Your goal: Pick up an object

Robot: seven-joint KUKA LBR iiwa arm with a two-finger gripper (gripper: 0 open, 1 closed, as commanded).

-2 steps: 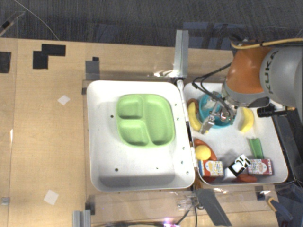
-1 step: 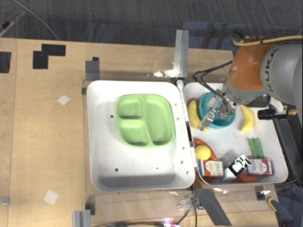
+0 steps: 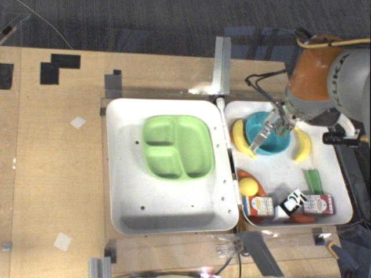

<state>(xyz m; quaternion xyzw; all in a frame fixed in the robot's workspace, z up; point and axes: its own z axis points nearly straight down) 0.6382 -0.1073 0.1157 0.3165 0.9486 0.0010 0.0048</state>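
**Pincer over the blue bowl, right bin**

Pincer (image 3: 272, 130) sits at about 1 o'clock of the right bin (image 3: 342, 172), over the blue bowl (image 3: 268, 139). Two metal fingers (image 3: 264, 135) point down-left toward 7 o'clock and overlap the bowl's inside. Finger spread: cannot tell at this slant; nothing visibly clamped between them. Grey arm (image 3: 351, 88) with its orange band (image 3: 310, 68) comes in from 2 o'clock.

Candidate pick objects, all in the right bin:
- Blue bowl, upper middle of the bin, under the pincer.
- Yellow banana (image 3: 240, 138) at 9 o'clock of the bowl, touching or just beside its rim.
- Second yellow banana (image 3: 302, 145) at 3 o'clock of the bowl, just beside it.
- Green bar-shaped item (image 3: 313, 181) at 5 o'clock of the bowl, near the bin's right wall.
- Yellow round fruit (image 3: 248, 186) at 7 o'clock of the bowl, lying on a red item (image 3: 250, 176).
- Small carton (image 3: 259, 206) at the bin's 7 o'clock corner, just below the fruit.
- Second small carton (image 3: 319, 204) at the bin's 5 o'clock corner.
- Black-and-white object (image 3: 294, 200) between the two cartons; kind unclear.

Left bin (image 3: 124, 155) holds a green divided tray (image 3: 177, 146), three compartments, near its centre. The bins sit side by side on the wooden bench (image 3: 52, 167).
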